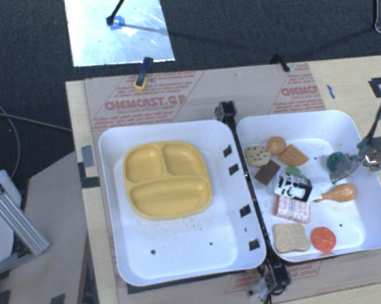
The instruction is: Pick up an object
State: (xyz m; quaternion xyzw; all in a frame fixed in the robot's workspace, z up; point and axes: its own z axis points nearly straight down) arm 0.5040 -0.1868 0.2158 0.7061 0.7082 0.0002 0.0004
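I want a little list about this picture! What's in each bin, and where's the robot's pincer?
left bin: yellow plastic tray with three compartments
right bin: toy foods, including round chocolate-chip cookie, slice of bread, red tomato slice, orange drumstick
pincer: over right bin's right side, above the drumstick
holding anything: cannot tell

The bench (79, 113) is a pale wooden top, covered over most of its middle by a cardboard sheet (190, 89) printed with red lettering. Two shallow white bins rest side by side on the cardboard: the left bin (182, 249) and the right bin (332, 123) at its 3 o'clock, their inner rims touching. A yellow and blue tool (142, 74) lies at the cardboard's 12 o'clock edge.
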